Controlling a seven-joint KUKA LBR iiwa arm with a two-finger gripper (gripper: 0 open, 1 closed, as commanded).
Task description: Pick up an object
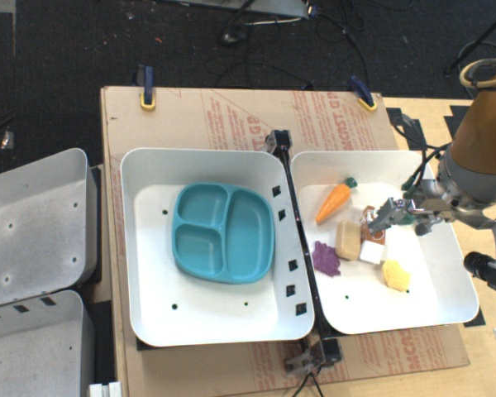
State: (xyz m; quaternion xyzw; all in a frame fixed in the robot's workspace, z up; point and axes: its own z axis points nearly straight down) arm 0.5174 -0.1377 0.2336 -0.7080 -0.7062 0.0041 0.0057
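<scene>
End effector (386, 219) over right bin (446, 304), carrot (334, 203), teal plate (224, 232) in left bin (149, 304)

The bench (198, 110) (a brown printed board) bore two white bins: left bin (140, 246) at nine o'clock, right bin (446, 300) at three.

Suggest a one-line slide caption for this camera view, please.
Gripper poised over toy food in the right bin; teal divided plate in the left bin.
</scene>
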